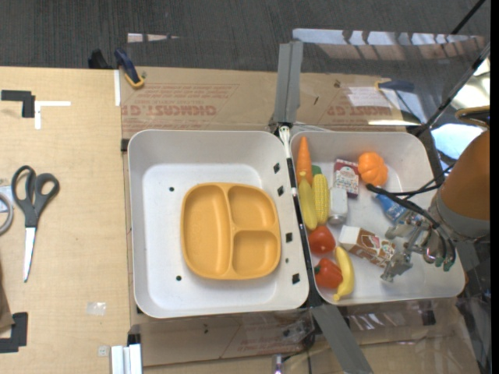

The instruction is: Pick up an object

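The gripper (pixel 401 262) hangs low over the right bin (pixel 425 153), toward its 4 o'clock corner, its metal fingers pointing down at the white floor; whether it is released or clenched I cannot tell, and nothing shows caught in it. Just beside it at 9 o'clock lies a brown carton (pixel 369 247), tilted. Along the bin's 9 o'clock wall run a carrot (pixel 303 156), a corn cob (pixel 315 199), a tomato (pixel 321 240), a red pepper (pixel 328 273) and a banana (pixel 344 272), packed close together. Toward 12 o'clock sit a small orange pumpkin (pixel 372 167) and a red-and-white box (pixel 345 177), near each other. The left bin (pixel 152 209) holds a yellow divided plate (pixel 231 231) at its middle. Scissors (pixel 33 209) lie on the bench, well apart at 9 o'clock.
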